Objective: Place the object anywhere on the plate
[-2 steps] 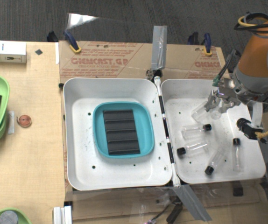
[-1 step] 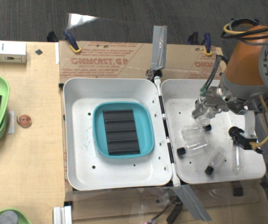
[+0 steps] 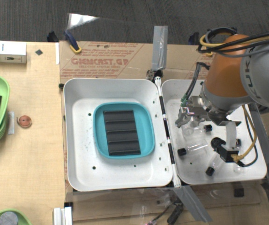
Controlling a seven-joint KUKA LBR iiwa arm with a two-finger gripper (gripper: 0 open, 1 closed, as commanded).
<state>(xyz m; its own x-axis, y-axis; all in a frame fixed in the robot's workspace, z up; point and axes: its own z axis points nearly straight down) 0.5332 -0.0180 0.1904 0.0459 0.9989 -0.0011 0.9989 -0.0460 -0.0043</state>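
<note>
The dark ridged block (image 3: 121,132) already lies flat in the middle of the teal plate (image 3: 146,125) in the left bin (image 3: 73,139), so the placing looks done, while the gripper (image 3: 190,118), its state impossible to tell, hangs at three o'clock over the right bin (image 3: 251,170).

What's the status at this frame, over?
Tool low in right bin, grip state unclear. Black ridged object already lying on teal plate, left bin. No obstruction seen.

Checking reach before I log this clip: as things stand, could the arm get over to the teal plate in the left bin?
Probably yes. The gripper hangs over the right bin, beside the left bin. The teal plate lies open from above, with a black ridged object on it.
</note>
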